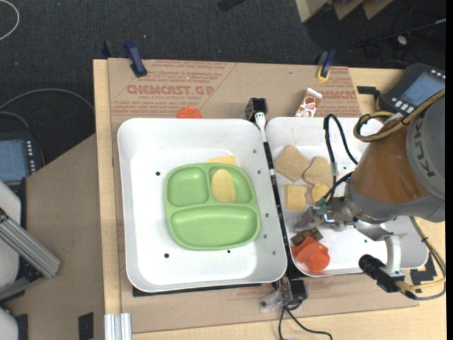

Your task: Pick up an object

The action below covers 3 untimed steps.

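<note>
The right bin [348, 250] holds two tan bread-like pieces [290, 163] [318, 170], a pale yellow block [295, 196] and an orange-red toy [312, 254] near its front left corner. My gripper [311, 222] is low inside this bin, just above the orange-red toy and just in front of the yellow block. The arm's body hides the bin's right half. In the left bin [134, 190] lies a green divided plate [211, 225] with a yellow piece [224, 186] in its upper right compartment. Another yellow piece [221, 161] lies behind the plate.
A small snack packet [308, 103] and an orange disc [188, 112] lie on the bench behind the bins. Blue clamps [134, 59] [325, 64] grip the bench's far edge. A black divider [267, 161] runs between the bins.
</note>
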Available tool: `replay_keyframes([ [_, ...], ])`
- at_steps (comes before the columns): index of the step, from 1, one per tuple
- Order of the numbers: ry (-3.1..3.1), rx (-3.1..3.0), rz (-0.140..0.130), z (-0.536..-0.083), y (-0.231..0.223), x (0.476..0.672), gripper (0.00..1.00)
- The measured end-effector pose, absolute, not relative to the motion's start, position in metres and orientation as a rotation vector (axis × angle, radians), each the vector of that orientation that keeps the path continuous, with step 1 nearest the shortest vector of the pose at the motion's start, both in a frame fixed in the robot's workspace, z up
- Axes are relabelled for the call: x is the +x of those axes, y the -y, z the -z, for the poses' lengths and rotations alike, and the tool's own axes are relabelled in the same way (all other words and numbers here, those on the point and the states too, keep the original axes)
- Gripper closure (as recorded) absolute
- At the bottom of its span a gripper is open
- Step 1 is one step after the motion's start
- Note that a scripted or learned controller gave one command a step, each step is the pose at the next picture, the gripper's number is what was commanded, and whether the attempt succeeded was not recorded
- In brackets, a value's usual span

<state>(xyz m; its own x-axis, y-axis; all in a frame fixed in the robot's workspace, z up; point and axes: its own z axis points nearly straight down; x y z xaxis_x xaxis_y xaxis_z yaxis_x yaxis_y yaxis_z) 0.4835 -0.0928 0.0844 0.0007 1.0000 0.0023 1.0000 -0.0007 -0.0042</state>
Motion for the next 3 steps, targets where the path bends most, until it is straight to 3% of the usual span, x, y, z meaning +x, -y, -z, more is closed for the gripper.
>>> replay_keyframes([
  [2, 2.219, -2.22, -0.001, -0.084, 0.093, 0.479, 0.0],
  [3, 2.22, -2.226, 0.001, -0.095, 0.094, 0.48, 1.0],
])
